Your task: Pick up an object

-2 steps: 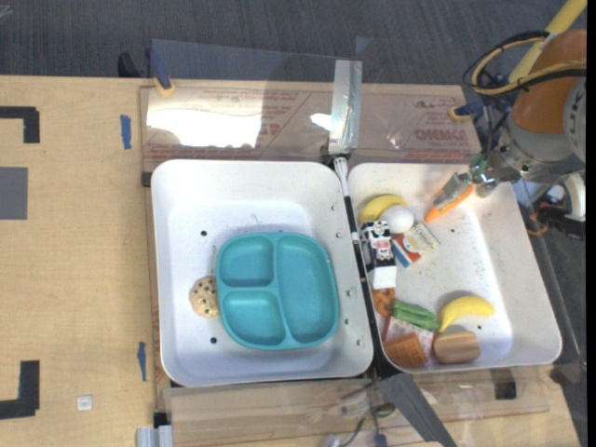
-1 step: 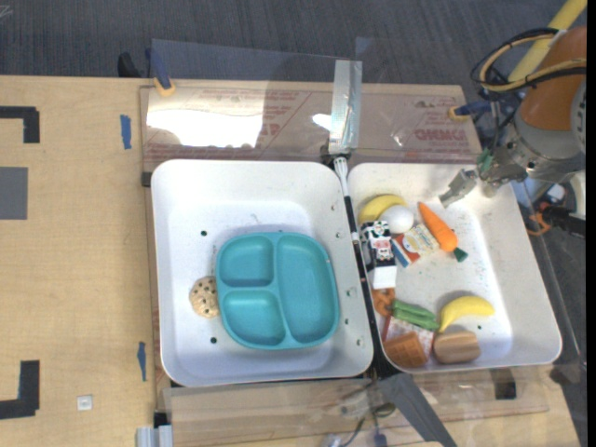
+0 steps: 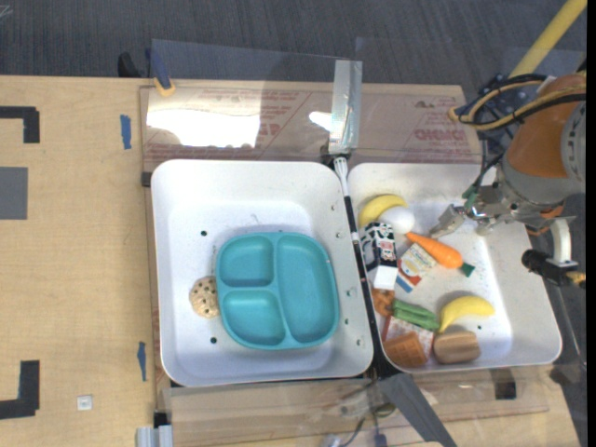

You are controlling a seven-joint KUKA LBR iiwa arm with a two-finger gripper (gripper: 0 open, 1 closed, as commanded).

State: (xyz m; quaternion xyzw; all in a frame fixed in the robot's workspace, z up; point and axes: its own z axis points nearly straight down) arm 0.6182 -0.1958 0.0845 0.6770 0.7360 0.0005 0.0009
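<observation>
The right bin [image 3: 531, 333] holds several toy foods. An orange carrot [image 3: 435, 250] lies near the middle, with a yellow banana [image 3: 381, 207] and a white egg [image 3: 399, 220] to its left. A black-and-white figure [image 3: 379, 242] and a small carton [image 3: 416, 264] lie nearby. Toward the front are a green vegetable [image 3: 415, 315], a second banana [image 3: 466, 308] and a brown bread piece [image 3: 456, 346]. My gripper [image 3: 453, 219] hangs over the bin's back right part, just above and right of the carrot's thick end. Nothing shows in it.
The left bin [image 3: 177, 203] carries a teal divided plate [image 3: 277, 289] and a cookie [image 3: 204, 296] at the plate's left edge. A metal divider post [image 3: 345, 105] stands behind the bins. Yellow and black cables [image 3: 494, 101] hang near the arm at the right.
</observation>
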